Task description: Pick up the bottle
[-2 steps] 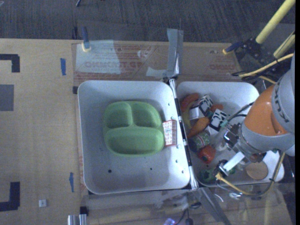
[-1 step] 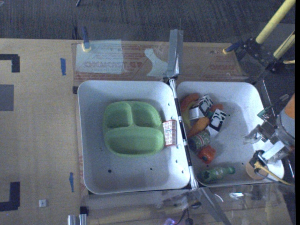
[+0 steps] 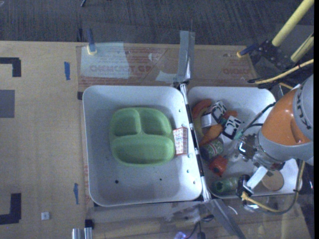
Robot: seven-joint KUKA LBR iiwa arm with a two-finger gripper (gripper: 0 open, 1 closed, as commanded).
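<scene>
- Right bin (image 3: 269,96) crowded; bottle (image 3: 213,150) lying on its side close to the bin's left wall. Green label, red cap (image 3: 219,166) toward the front.
- Hand (image 3: 245,148) low over the same bin, just right of the bottle, seemingly apart from it. Cannot tell how wide it stands; no sign of anything held.
- Probably best: shift left to centre over the label, then close across the narrow body, not along its length.
- Orange piece (image 3: 213,132) and black-and-white item (image 3: 230,127) crowd the far end — likely to snag. Round body likely to roll.
- Green tray (image 3: 142,136) in left bin (image 3: 99,148), well apart.
</scene>
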